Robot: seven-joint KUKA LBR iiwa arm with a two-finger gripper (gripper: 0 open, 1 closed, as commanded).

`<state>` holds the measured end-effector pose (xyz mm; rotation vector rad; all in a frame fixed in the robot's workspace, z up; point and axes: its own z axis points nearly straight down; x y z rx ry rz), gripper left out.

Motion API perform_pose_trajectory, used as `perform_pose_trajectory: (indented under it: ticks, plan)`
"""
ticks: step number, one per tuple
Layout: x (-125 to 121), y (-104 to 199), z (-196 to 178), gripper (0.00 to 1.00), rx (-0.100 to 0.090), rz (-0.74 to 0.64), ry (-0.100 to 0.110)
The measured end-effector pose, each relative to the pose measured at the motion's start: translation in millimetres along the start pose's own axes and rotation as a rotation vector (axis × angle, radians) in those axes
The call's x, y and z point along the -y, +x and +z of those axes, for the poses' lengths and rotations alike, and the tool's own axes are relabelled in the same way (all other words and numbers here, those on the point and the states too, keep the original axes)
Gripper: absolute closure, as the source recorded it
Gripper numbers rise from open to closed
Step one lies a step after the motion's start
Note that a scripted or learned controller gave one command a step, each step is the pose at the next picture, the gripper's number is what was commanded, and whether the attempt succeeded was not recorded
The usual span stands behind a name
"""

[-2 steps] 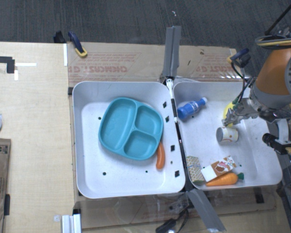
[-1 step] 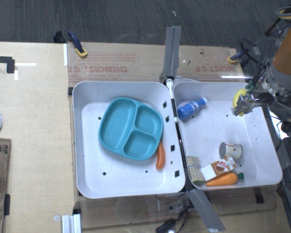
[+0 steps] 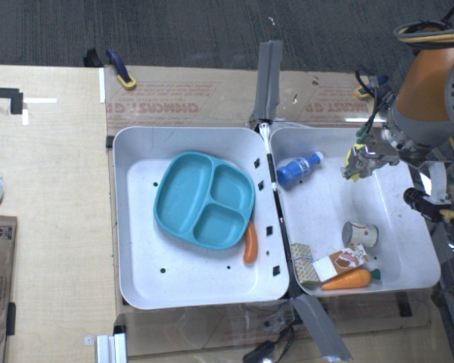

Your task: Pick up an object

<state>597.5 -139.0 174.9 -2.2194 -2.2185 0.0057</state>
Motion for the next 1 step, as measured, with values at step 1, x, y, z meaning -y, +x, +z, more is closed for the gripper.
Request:
perform_pose_trajectory:
  ticks: [1]
  plan:
    - [-0.5,-0.8,-9.4,1.0,0.001,-0.002,-0.001]
